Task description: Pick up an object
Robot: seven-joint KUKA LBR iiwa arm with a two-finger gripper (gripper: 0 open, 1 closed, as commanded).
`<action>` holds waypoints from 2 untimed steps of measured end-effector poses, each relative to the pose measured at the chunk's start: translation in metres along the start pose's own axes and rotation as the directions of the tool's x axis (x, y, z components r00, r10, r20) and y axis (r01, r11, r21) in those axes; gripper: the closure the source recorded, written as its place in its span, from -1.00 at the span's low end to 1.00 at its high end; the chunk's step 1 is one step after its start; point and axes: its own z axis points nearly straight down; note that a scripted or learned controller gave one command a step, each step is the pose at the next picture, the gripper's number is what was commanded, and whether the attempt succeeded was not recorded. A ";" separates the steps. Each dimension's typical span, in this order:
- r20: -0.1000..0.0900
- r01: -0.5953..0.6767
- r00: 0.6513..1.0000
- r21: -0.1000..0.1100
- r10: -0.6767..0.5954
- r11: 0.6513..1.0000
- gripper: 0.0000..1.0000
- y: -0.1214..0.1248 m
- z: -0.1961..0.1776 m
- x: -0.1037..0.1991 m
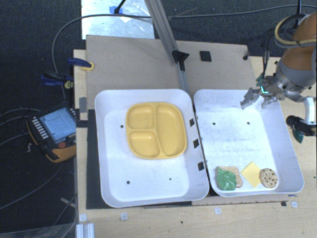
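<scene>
A: Where is the gripper [258,101]?
B: Over the right bin's [237,148] far edge, fingers spread apart, holding nothing.
A: And the food?
B: 3 pieces at the near edge: sandwich [228,177], cheese slice [250,174], cookie [268,177]. A yellow plate [155,130] sits in the left bin [114,177].

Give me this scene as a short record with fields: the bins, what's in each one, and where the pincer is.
left bin: yellow divided plate, upper middle
right bin: three items along the near edge
items, left to right: toast with green leaf, yellow cheese slice, round cookie
pincer: over the right bin's far right corner, fingers spread, nothing between them
task state: nothing picked up yet
</scene>
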 end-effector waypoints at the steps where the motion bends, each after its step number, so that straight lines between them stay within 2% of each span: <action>1: 0.001 0.001 1.000 -0.005 -0.001 1.000 -1.00 0.001 -0.002 0.000; 2: 0.001 -0.001 1.000 -0.004 0.001 1.000 -1.00 0.000 0.038 -0.001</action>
